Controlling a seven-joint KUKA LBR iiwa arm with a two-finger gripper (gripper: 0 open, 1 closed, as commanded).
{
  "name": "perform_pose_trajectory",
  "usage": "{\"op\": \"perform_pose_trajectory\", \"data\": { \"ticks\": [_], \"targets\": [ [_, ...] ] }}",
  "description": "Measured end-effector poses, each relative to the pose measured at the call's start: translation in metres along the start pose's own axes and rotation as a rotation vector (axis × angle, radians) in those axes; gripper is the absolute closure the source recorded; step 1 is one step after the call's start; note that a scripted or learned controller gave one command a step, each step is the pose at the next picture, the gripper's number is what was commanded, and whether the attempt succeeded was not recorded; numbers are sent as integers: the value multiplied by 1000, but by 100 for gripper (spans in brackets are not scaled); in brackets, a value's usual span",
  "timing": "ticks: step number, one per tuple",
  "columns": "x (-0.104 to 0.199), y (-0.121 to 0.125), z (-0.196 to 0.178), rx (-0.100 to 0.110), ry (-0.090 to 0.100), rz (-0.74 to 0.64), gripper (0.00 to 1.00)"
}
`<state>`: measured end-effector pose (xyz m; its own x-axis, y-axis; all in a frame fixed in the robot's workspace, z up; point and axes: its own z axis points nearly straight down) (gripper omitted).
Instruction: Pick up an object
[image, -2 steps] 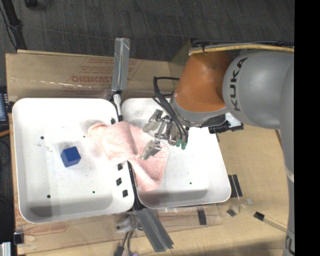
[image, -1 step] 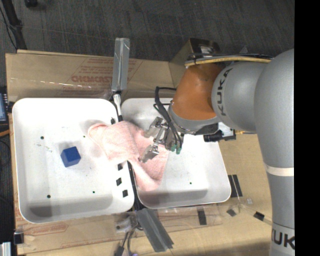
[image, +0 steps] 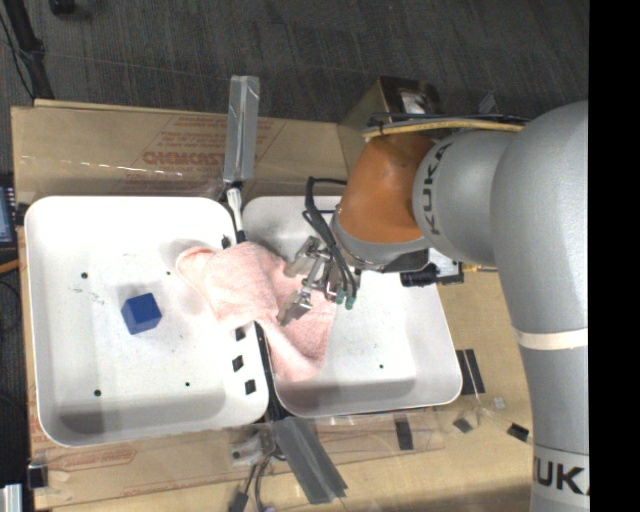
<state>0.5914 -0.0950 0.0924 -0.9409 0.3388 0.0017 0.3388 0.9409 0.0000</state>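
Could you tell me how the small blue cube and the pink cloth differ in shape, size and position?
The small blue cube is rigid and boxy, while the pink cloth is soft and crumpled. The cube is much smaller than the cloth. The cube sits wholly inside the left white bin; the cloth drapes over the divide into the right white bin. The gripper hangs over the cloth, far from the cube.

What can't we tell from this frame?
- Gripper finger state: too small and cluttered over the pink cloth.
- Any grip on the cloth: unclear, contact hidden by the wrist.
- Right bin back corner: covered by the arm.
- Divider between the bins: draped by cloth.
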Motion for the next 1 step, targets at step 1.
{"op": "perform_pose_trajectory", "data": {
  "ticks": [1],
  "targets": [
    [-39,13,-1,-1,-4,-32,0]
  ]
}}
